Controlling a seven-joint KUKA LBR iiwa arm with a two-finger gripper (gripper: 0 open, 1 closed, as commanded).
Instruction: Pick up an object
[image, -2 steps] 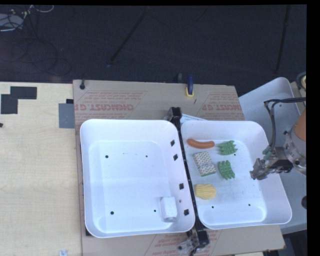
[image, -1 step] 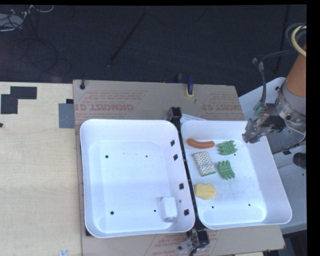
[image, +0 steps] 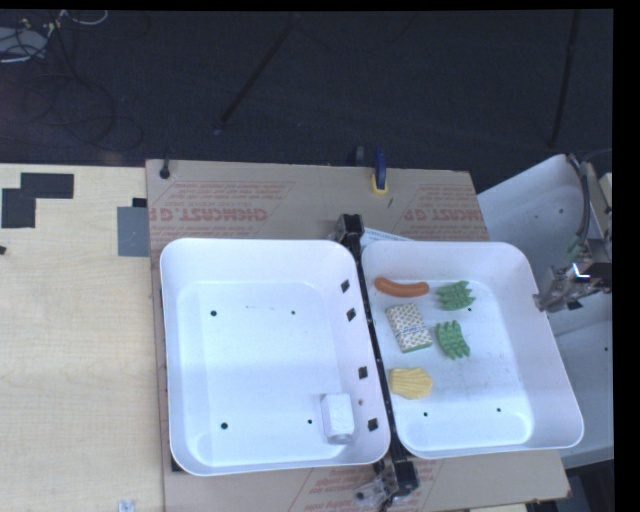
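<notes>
The right bin (image: 545, 400) holds several small objects. An orange-red sausage shape (image: 402, 288) lies near its far left. Beside it sits a green knobbly piece (image: 455, 294), with a second green piece (image: 453, 340) just below. A pale speckled block (image: 409, 327) rests between them and the divider. A yellow lump (image: 410, 382) lies closer to the front. In the left bin (image: 190, 400), a white block (image: 338, 417) stands near the front right corner.
The two bins meet at a black-clipped seam (image: 365, 340) and rest on a cardboard sheet (image: 260, 205) over a wooden bench (image: 70, 350). A grey plate with metal fittings (image: 575, 280) stands just beyond the right bin's far right rim.
</notes>
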